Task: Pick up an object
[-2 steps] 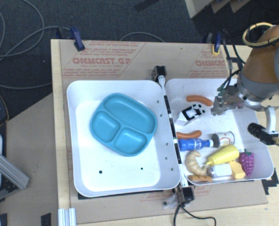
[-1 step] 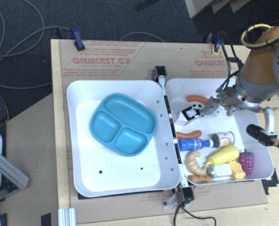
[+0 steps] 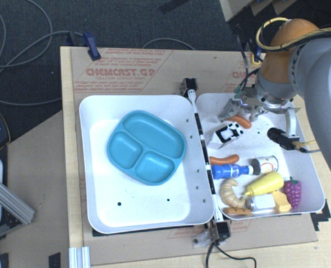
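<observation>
Small orange sausage (image 3: 239,121) sat at the right bin's (image 3: 316,191) far end, right under the gripper (image 3: 244,109). Couldn't tell if the jaws were spread or pinching it. Looked like nothing was lifted yet; blue plate (image 3: 147,147) sat alone in the left bin (image 3: 92,166).

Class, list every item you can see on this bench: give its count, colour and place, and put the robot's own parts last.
Bins: 2, white, side by side on bench.
Plate: 1, blue, three compartments, left bin.
Sausages: 2, orange-red, right bin, one mid, one under the tool.
Cow toy: 1, black-white, right bin, upper part.
Tube: 1, blue-white, right bin, middle.
Croissant: 1, tan, right bin, front.
Bottle: 1, yellow, right bin, front.
Grapes: 1 bunch, purple, right bin, front right.
Clip: 1, blue, bench's back left.
Arm: 1, grey, orange band.
Tool: 1, over right bin's back.
</observation>
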Controlling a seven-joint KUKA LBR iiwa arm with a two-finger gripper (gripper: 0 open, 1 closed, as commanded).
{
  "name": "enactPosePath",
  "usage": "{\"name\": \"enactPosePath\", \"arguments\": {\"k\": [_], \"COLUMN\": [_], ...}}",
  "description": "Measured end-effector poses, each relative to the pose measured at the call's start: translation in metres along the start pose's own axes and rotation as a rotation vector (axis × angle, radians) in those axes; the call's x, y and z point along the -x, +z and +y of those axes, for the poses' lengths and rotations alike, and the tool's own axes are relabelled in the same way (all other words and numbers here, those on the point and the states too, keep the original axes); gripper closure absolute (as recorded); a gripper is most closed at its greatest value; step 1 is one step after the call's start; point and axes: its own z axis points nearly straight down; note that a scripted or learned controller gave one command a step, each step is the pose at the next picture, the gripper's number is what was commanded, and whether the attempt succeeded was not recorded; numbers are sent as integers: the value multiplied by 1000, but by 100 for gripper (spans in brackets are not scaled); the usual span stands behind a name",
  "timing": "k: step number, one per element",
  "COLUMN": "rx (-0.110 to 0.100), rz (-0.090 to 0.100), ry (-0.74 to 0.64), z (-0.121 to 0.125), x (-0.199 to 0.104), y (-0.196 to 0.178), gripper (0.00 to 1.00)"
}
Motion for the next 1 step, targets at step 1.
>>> {"name": "enactPosePath", "arguments": {"k": [1], "rx": [-6], "rz": [3], "ry": [1], "z": [1], "x": [-29], "y": [9], "gripper": [0]}}
